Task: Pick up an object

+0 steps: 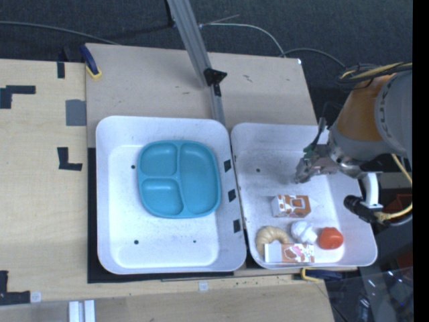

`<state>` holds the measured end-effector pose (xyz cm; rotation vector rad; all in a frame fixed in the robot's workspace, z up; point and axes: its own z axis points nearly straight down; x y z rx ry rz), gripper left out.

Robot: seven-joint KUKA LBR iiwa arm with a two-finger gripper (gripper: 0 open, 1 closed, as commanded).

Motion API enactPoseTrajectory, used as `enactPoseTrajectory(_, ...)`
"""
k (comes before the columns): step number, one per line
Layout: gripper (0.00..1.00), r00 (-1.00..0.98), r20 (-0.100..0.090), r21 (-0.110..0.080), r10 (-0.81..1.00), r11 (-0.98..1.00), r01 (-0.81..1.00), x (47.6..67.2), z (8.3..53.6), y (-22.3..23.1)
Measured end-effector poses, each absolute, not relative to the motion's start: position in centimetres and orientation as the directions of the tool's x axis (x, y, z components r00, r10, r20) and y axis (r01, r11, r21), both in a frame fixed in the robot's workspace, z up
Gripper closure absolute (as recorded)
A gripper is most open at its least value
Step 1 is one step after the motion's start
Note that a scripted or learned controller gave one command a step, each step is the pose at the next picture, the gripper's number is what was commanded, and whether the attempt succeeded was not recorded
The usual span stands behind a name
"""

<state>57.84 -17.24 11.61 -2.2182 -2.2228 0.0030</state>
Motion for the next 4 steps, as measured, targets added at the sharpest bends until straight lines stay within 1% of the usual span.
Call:
enactPoseTrajectory(1, 1.00, -0.001, -0.001, 0.003, 1.000, 0.001, 1.000, 57.7, 15.9, -17.5)
enactPoseTrajectory(2, 1.00, 0.000, -0.002, 0.004, 1.000, 0.000, 1.000, 57.4, 21.5, -18.4)
enactPoseTrajectory(3, 1.00, -0.002, -0.002, 0.005, 1.000, 0.002, 1.000, 57.5, 26.9, -18.4)
enactPoseTrajectory(4, 1.00, -0.006, 0.001, -0.001, 1.000, 0.006, 1.000, 58.6, 25.3, -13.0)
